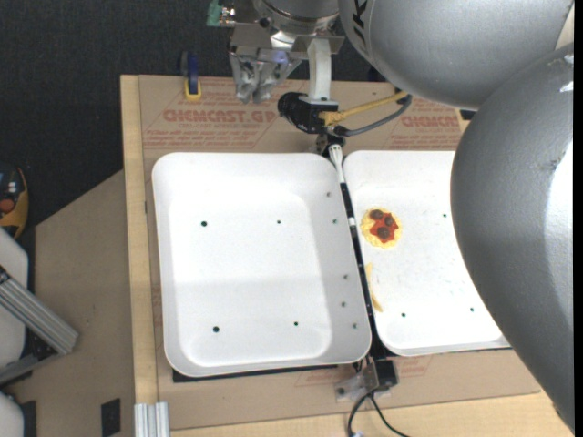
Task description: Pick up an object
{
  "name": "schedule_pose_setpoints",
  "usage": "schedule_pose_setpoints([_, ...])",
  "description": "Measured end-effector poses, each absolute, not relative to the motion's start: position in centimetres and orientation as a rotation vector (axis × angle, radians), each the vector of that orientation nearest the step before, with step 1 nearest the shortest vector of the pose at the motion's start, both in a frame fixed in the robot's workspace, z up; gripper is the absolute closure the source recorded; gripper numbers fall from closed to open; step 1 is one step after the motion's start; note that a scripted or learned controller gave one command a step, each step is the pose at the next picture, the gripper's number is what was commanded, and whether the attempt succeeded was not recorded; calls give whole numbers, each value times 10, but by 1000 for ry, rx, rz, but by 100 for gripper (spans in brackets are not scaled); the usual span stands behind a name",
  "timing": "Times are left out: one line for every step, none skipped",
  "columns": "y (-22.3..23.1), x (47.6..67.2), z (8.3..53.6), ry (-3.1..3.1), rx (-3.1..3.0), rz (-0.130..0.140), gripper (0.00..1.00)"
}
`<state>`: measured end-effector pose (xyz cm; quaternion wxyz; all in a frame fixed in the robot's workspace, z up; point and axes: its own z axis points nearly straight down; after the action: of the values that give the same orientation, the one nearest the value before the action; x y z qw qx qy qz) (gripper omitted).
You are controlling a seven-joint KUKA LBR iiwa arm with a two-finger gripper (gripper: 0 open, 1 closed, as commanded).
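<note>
Two white bins sit side by side on a brown board (146,244). A small pizza toy (381,227) lies in the right bin (428,326). The gripper (257,76) hangs above the board beyond the left bin (246,344), its opening unclear.

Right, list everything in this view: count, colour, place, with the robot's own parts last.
bins: two, white, side by side on the bench; one at image left, one at image right.
toy pizza: one, yellow with red and dark spots, in the right-hand bin near its left wall.
small scrap: one, yellowish, in the right-hand bin below the pizza; too small to identify.
clamp: one, blue and yellow, at the bench's far left corner.
bench: one, tan board with red lettering.
arm: one, grey, entering from image right.
gripper: one, metallic, above the bench's far edge, beyond the left bin.
</note>
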<state>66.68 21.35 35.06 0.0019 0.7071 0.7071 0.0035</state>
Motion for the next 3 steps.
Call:
schedule_pose_setpoints([224,665,262,2226,2225,-15,100])
schedule_pose_setpoints([207,667,351,2217,2219,13,100])
schedule_pose_setpoints([225,665,254,2226,2224,-13,100])
